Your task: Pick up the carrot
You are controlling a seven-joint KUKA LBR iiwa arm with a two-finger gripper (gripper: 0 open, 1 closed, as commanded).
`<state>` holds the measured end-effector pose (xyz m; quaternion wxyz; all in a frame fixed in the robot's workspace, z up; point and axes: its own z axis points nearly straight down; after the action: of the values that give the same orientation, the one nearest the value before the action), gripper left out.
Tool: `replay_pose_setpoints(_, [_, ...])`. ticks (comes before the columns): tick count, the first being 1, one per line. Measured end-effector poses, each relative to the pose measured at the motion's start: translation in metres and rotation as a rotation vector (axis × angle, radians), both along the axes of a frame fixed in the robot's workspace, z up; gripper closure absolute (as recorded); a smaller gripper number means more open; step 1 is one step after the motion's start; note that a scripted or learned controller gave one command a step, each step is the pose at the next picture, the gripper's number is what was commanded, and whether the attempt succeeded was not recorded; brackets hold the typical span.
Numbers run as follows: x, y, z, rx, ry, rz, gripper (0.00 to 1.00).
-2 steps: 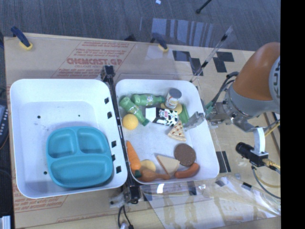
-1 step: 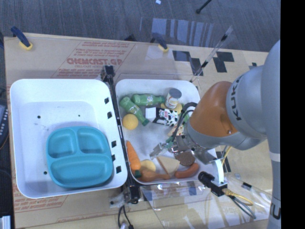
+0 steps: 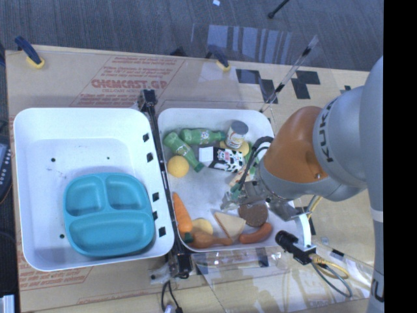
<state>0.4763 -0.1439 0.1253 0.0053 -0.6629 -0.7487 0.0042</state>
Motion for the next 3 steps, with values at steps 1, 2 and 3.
replay_pose_setpoints(1, [0.041,-0.022,0.24,-0.007,-0.02,0.257,1.0])
replay_pose_setpoints(2, [0.04,-0.021,0.235,-0.002,-0.01,0.257,0.0])
replay_pose_setpoints(3, [0.007,-0.039,0.186,0.003,-0.01,0.619,0.0])
